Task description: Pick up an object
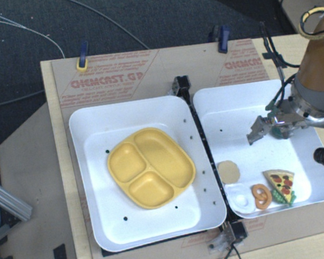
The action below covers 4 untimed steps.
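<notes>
1. Over the right bin (206,104), I am hovering my claw (259,131), fingers spread, gripping nothing.
2. Near its front edge are lying the pizza slice (280,184), pretzel (260,196) and cookie (229,172), all awaiting pickup.

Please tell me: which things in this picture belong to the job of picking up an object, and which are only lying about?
For the job:
- hand
- pizza slice toy
- pretzel toy
- tan round piece
- right bin

Lying about:
- yellow divided plate
- left bin
- blue clamps
</notes>
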{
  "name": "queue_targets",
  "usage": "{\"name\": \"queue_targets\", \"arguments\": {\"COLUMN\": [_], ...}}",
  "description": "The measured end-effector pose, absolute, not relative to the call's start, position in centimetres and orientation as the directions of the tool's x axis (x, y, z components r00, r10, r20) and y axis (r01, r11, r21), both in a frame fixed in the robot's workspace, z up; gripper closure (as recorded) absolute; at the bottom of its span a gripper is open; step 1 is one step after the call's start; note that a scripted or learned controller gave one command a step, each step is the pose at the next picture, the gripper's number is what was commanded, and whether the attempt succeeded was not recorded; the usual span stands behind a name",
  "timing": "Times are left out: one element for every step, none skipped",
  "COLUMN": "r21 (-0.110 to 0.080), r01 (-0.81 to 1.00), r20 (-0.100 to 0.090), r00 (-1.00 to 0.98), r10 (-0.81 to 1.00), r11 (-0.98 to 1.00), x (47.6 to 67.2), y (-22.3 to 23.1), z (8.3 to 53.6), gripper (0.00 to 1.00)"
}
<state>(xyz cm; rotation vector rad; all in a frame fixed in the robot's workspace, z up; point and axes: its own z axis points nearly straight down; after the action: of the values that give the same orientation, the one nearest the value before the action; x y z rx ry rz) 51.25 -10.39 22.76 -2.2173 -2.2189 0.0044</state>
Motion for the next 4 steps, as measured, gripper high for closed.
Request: {"name": "queue_targets", "arguments": {"r21": [-0.01, -0.011, -0.002, -0.003], "r01": [1.0, 1.0, 1.0, 1.0], "r20": [0.002, 0.003, 0.004, 0.001], "r00": [0.0, 0.0, 0.0, 0.002], "r10": [1.0, 1.0, 1.0, 1.0], "r11": [0.0, 0.0, 0.0, -0.002], "x": [51.1, 51.4, 51.6, 51.5], "y": [-10.6, -10.9, -10.9, -11.0], "z": [16.3, 11.5, 8.4, 9.2], "gripper": [0.0, 0.0, 0.0, 1.0]}}
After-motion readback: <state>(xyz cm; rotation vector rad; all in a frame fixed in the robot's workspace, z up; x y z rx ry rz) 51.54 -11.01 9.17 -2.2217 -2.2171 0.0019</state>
